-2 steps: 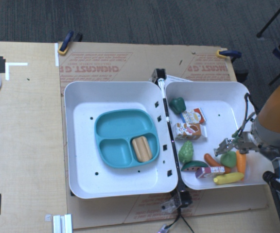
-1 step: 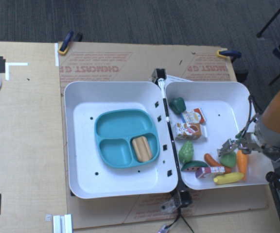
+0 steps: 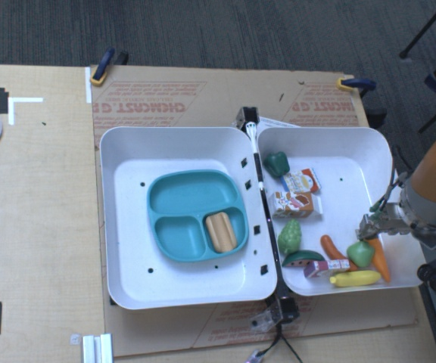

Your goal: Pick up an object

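Note:
The right white bin [image 3: 331,144] holds several toy foods. At its left side lie a dark green pepper [image 3: 277,163], two snack packets [image 3: 297,195], a green vegetable [image 3: 289,235] and a watermelon slice [image 3: 303,259]. Along the front lie an orange sausage [image 3: 330,246], a round green fruit [image 3: 360,255], a carrot [image 3: 381,262] and a yellow banana [image 3: 356,278]. My gripper [image 3: 371,228] reaches in over the bin's right side. It hangs just above and behind the green fruit and the carrot. I see nothing held in it.
The left white bin [image 3: 127,225] carries a teal divided plate [image 3: 180,199] with a tan bread roll [image 3: 219,231] in its right compartment. A ridge with clips [image 3: 260,203] separates the bins. Blue clamps [image 3: 104,65] pin the cardboard at the back corners.

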